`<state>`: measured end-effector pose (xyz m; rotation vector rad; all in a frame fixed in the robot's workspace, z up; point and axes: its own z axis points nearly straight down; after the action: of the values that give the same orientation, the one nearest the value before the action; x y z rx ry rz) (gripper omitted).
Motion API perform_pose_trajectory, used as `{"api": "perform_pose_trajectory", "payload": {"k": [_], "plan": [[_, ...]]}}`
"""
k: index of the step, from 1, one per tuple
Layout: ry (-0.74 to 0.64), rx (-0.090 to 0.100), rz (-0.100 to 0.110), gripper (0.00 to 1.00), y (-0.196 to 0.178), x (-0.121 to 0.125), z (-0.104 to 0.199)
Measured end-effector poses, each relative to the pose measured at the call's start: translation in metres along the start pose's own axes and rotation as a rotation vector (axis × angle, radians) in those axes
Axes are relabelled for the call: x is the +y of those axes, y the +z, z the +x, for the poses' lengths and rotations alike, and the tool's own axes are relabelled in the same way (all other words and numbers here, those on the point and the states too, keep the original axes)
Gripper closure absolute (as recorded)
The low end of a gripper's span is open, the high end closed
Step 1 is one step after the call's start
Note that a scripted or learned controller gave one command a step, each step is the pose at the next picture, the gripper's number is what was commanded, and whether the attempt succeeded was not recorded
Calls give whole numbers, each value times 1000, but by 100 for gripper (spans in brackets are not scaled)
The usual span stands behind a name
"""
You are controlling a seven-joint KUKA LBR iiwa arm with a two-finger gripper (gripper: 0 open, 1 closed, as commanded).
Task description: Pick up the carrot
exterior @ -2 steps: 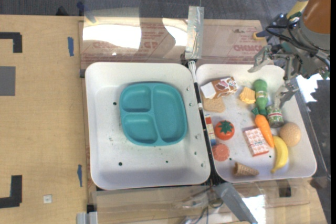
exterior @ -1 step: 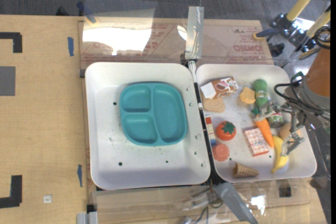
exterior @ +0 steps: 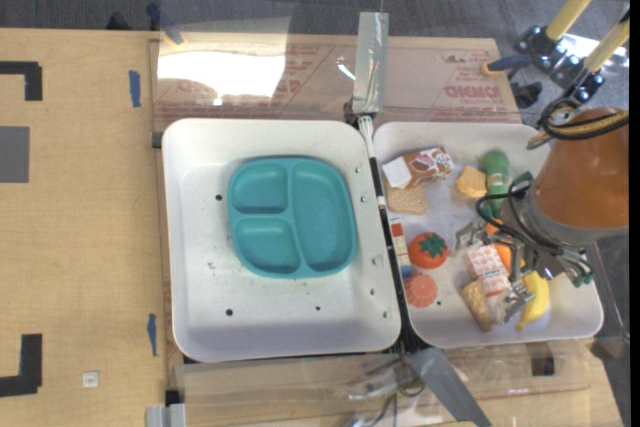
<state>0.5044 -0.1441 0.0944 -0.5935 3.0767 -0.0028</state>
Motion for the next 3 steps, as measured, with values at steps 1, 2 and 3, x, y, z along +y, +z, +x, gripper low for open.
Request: {"api": "perform_pose_trajectory", "payload": {"k": [1,2,3], "plan": [[-3,-8,3,100,-11,1,-3],[-154,-6,3,100,-148,50,-41],[51,-2,1,100,-3,20,-7]]}}
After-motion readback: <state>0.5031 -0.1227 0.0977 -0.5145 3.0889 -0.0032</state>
